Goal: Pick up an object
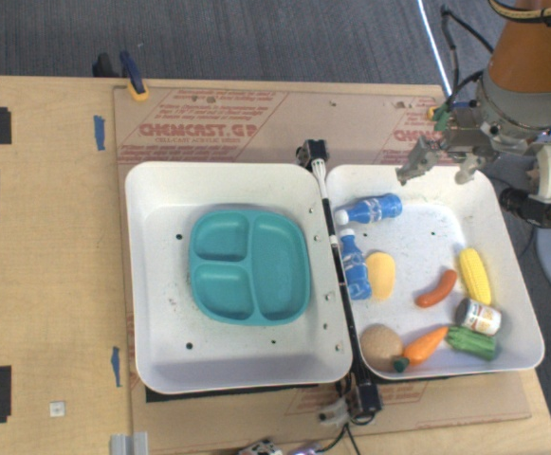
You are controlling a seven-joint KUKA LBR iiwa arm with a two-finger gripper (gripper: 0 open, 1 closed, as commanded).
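While the left bin [152,282] is carrying a teal divided plate [250,265], the right bin [517,282] is holding bottles, a corn cob [474,274], a sausage [435,288] and a carrot [423,346]; the gripper [439,165] is hovering above that bin's far edge, fingers apart, gripping nothing.

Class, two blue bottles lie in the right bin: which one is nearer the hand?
The upper blue bottle, lying crosswise just below the hand. The other bottle lies lower, along the divider beside the yellow piece.

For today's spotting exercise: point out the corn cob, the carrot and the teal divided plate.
corn cob [474,275], camera view, middle of cob
carrot [427,345], camera view, orange body
teal divided plate [280,263], camera view, large right compartment
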